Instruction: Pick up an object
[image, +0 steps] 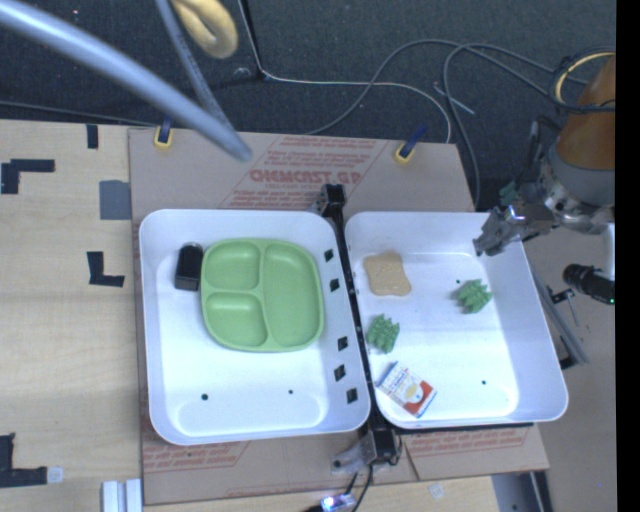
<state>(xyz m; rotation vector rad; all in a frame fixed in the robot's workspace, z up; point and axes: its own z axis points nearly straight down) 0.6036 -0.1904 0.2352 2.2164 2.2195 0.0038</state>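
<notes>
In the right bin (530, 330) lie a tan slice of toast (386, 274), a green broccoli piece (474, 295), a second green leafy piece (383, 332) and a small red and white packet (407, 390). My gripper (496, 234) hangs over the right bin's far right rim, above and to the right of the broccoli piece. Nothing shows between its dark fingers. The left bin (170, 390) holds a green divided plate (264, 294) and a small black block (188, 267).
Both bins sit on a cardboard sheet (300, 170) on the wooden bench. A black divider with clips (345, 310) runs between the bins. Cables (420, 70) trail across the dark mat at the back. A grey pole (120, 70) crosses the upper left.
</notes>
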